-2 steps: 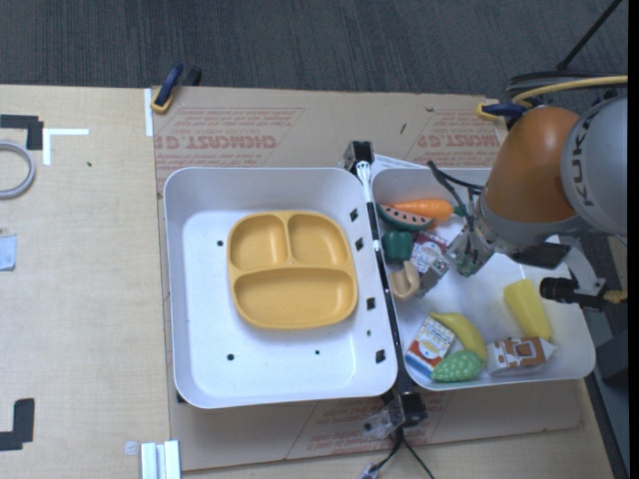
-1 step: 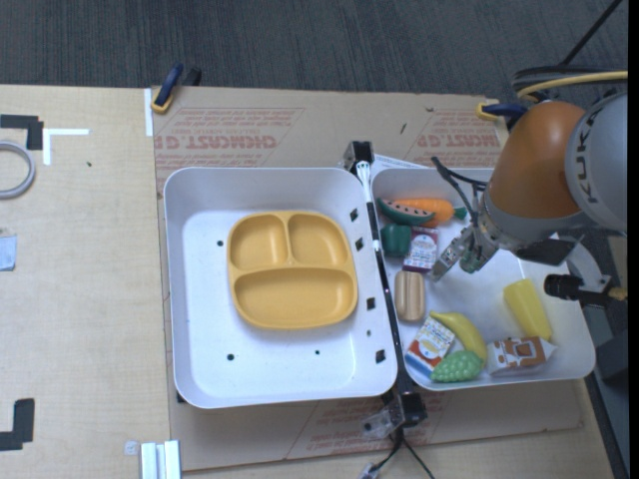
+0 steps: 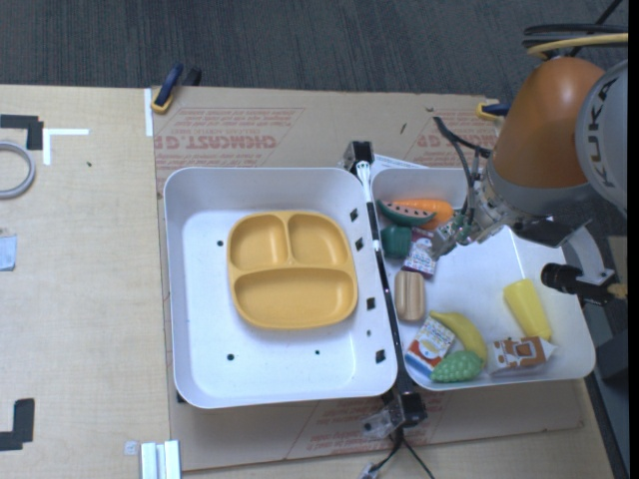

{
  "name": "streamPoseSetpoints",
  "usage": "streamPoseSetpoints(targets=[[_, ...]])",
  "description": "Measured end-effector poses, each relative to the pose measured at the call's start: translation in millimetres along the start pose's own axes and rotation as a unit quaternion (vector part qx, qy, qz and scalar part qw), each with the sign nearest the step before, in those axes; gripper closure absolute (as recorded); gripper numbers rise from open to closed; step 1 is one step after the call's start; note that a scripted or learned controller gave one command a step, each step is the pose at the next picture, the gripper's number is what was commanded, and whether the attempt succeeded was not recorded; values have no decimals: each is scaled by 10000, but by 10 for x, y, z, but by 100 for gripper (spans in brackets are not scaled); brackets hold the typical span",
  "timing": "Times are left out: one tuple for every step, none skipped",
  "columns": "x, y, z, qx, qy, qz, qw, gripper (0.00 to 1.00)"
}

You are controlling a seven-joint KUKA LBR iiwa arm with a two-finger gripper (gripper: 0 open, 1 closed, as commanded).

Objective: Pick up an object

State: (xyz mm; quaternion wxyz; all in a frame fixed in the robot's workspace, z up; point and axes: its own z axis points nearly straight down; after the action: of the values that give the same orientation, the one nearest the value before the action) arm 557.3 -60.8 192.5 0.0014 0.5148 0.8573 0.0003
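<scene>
Broadly, the tabletop (image 3: 80, 297) carries two white bins. The left bin (image 3: 200, 367) at frame centre holds one yellow divided plate (image 3: 293, 269). The right bin (image 3: 479, 277) holds nine small toy foods, as far as I can count. The arm (image 3: 544, 128) comes in from the upper right, and its jaws hang over the upper part of the right bin; whether they are released or clenched I cannot tell.

In rough order of size there is one of each:
- a watermelon slice (image 3: 419, 208) at the bin's top
- a yellow piece (image 3: 527, 309) at the right
- a banana (image 3: 461, 332)
- a tan cylinder (image 3: 409, 295) against the left wall
- a brown-and-white box (image 3: 519, 354) at lower right
- a small carton (image 3: 432, 342)
- a bumpy green piece (image 3: 457, 367)
- a dark green piece (image 3: 396, 239)
- a little packet (image 3: 421, 259)

The packet lies just beside the jaws, so it seems the likeliest object to pick. It looks light and flat, perhaps thin-walled and easily crushed, and it crowds the dark green piece. I judge a gentle pinch across its narrow sides best. The rounded plastic toys look stiff but slippery, and are better taken across their middles.
</scene>
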Motion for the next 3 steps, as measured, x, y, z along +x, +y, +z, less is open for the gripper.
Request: streamPoseSetpoints(targets=[[670,159,2,11,7,1678,9858,100],[1064,321,-2959,1,-4,2640,9645,100],[1349,-175,-1400,16,2,2726,9621,100]])
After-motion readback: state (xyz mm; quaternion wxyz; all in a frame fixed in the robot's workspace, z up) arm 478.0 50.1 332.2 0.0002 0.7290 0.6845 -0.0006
